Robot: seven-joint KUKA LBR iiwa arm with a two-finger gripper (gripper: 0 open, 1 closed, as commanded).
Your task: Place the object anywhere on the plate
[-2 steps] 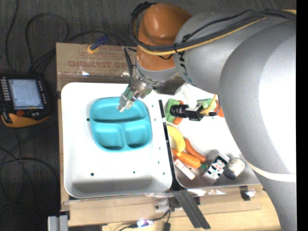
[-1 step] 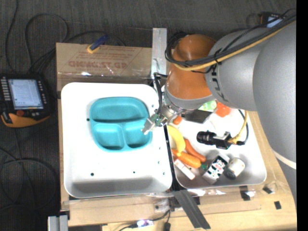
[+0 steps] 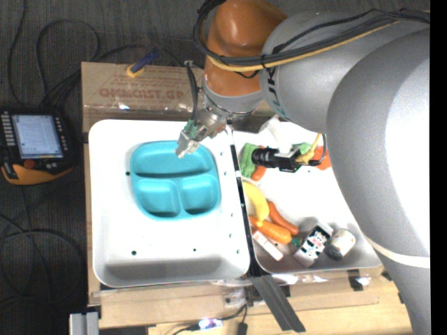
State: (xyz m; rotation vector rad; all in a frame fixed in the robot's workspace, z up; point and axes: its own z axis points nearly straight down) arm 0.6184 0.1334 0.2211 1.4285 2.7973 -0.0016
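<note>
Camera view from above the bench: we see two shallow white bins side by side, the left bin holding a blue plate and the right bin holding a scatter of small items. The plate lies flat near the middle of its bin, with one wide compartment on the far side and two smaller ones on the near side. The grey arm enters from the right, its orange band over the far edge of the bins, and the gripper points down at the far right part of the plate, over the wide compartment. We cannot tell whether the gripper is open or closed, nor whether it grips anything. In the right bin we note a green item at the far left, a yellow banana just nearer, two orange carrots beside it, and a small black-and-white box touching a pale round object at the near side. Which of these is the object to be placed we cannot say. A cardboard box sits beyond the left bin, and a handheld control screen rests to its left.
</note>
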